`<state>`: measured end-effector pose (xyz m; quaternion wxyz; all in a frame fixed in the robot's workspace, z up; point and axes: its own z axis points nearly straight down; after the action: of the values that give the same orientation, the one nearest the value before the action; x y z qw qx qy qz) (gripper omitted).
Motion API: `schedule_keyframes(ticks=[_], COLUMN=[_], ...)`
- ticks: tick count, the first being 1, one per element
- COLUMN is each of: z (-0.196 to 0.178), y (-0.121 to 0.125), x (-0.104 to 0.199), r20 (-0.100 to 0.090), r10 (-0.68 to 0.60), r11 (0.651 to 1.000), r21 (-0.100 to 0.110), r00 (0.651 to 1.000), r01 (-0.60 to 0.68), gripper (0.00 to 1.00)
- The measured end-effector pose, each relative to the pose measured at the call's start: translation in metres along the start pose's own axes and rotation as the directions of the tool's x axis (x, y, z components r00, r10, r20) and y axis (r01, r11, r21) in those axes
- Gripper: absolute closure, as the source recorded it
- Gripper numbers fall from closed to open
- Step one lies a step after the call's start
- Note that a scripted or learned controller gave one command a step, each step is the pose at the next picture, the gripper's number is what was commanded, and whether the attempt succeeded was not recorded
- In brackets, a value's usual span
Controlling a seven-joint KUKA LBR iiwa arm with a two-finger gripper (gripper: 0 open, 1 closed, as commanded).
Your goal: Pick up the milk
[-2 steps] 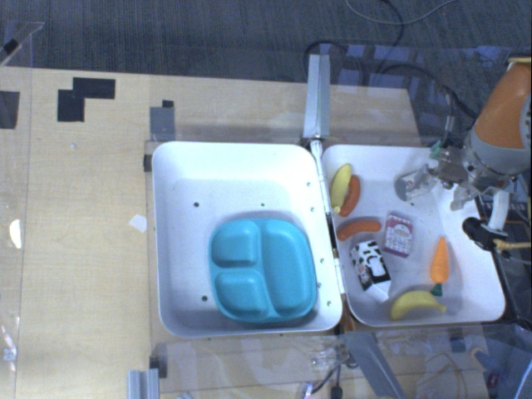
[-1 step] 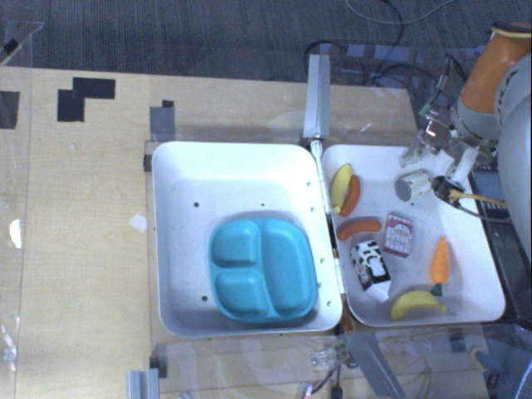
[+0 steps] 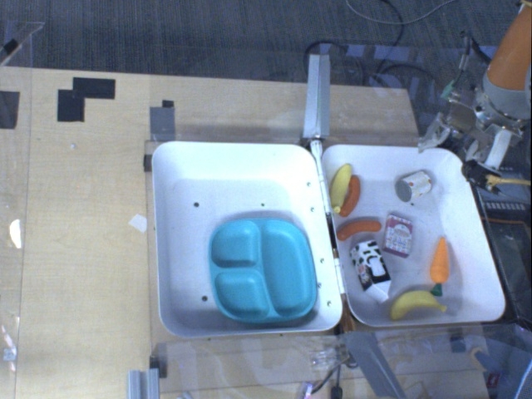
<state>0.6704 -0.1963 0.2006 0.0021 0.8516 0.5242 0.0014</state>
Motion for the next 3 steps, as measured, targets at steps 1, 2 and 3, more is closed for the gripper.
schedule_keyframes(ticks=[1, 2, 3], z=[0.103, 0.093, -0.006], y=[-0.057, -0.056, -0.054], x=[0.084, 0.085, 0.053], r20=[0.002, 0.002, 0.001], r10=[0.369, 0.362, 0.506], r11=[0.93, 0.932, 0.863], r21=[0.007, 0.005, 0.002], r00=[0.93, 0.932, 0.863], r01=[-0.369, -0.362, -0.506], gripper=[0.0, 1.0, 1.0])
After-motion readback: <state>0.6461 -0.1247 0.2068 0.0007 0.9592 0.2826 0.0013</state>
